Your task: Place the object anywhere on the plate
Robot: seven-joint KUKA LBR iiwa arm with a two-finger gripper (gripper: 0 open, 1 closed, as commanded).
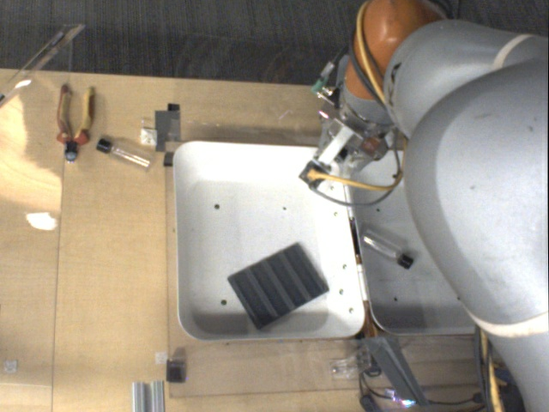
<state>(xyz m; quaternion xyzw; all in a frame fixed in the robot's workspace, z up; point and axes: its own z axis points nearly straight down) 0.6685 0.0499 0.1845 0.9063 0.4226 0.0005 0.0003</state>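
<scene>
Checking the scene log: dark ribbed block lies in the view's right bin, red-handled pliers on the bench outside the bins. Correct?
Not quite. The camera view shows the dark ribbed block in the view's left bin, not the right. The red-handled pliers do lie on the bench outside the bins.

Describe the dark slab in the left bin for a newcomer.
Start at the left shallow white bin of the two. Near its front edge lies a dark grey rectangular slab, turned askew. Parallel ridges set it apart from the small clear black-capped tube in the other bin.
</scene>
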